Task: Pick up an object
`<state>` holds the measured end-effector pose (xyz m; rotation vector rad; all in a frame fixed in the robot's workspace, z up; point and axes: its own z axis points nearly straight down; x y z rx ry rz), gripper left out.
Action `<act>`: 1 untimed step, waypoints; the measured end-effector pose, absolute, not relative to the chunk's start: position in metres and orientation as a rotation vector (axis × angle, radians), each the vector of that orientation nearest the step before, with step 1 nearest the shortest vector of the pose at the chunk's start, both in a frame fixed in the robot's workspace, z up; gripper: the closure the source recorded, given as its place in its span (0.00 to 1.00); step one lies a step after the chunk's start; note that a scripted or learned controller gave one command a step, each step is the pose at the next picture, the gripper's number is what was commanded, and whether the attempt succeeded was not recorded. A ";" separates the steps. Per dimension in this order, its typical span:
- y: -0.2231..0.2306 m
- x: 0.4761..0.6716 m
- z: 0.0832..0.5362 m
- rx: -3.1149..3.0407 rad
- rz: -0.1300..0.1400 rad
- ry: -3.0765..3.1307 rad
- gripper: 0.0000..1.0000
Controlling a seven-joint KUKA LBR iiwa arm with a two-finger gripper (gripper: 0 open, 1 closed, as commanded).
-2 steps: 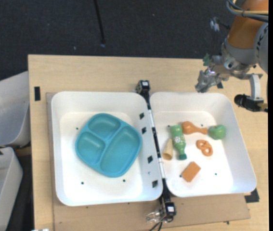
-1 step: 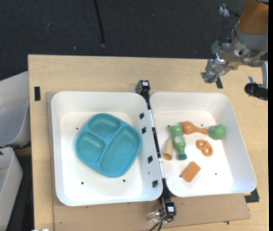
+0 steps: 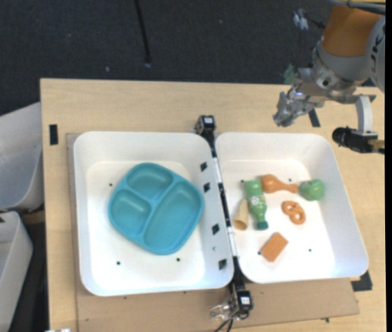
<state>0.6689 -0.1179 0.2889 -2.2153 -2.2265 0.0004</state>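
The right bin point(image 3: 323, 151) holds several small items: a green bottle point(image 3: 256, 201), an orange pear-like piece point(image 3: 276, 183), a green apple-like piece point(image 3: 312, 189), an orange pretzel point(image 3: 293, 212), an orange block point(image 3: 274, 246) and a tan cone point(image 3: 241, 216). My gripper point(image 3: 289, 108) hangs above the bench behind the right bin's far edge, well apart from all of them. Nothing shows between its fingers.
The left bin point(image 3: 88, 185) bears a blue sectioned plate point(image 3: 155, 207). A black divider with clips point(image 3: 216, 192) runs between the bins. Bare bench point(image 3: 147, 106) lies behind both bins.
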 end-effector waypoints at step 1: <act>-0.071 0.656 0.289 -2.215 0.002 -2.226 1.00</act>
